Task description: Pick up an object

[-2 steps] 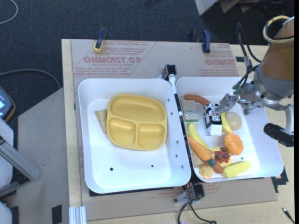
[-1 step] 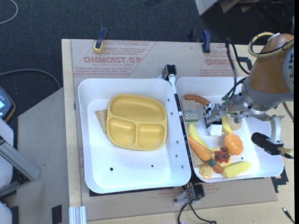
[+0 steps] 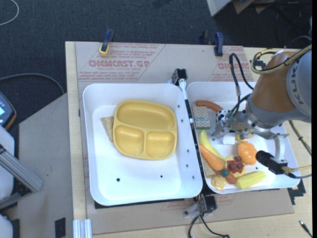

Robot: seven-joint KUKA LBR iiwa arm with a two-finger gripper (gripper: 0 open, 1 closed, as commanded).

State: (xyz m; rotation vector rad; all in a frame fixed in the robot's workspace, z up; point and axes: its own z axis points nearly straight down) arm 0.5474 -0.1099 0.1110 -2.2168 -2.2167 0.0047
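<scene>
Cardboard-topped bench, dark carpet

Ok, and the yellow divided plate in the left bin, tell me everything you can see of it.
The yellow plate looks like smooth moulded plastic, roughly square with rounded corners. It has three sunken compartments: one wide one along the far side and two smaller ones along the near side. It lies flat and right side up, set a little askew, in the far-central part of the left bin. Nothing sits in its compartments. A tan flat piece pokes out from under its left edge.
</scene>
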